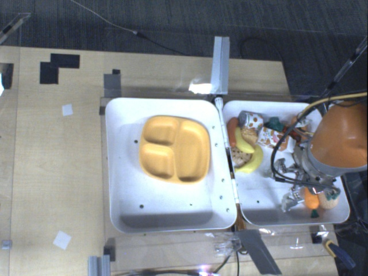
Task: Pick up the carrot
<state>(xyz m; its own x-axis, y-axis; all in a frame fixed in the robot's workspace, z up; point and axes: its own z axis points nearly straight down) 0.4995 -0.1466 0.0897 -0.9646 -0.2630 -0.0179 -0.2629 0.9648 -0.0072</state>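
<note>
The carrot is a small orange piece with a green end. It lies in the front right corner of the right bin. My gripper is low over that corner, right at the carrot, with its metal parts on the carrot's left side. The arm's orange band and grey wrist cover the bin's right part and whatever lies under them.
At the back of the right bin lie a banana, a hot dog, a small can and other toy foods. The left bin holds a yellow divided plate. A black cable loops near the wrist.
</note>
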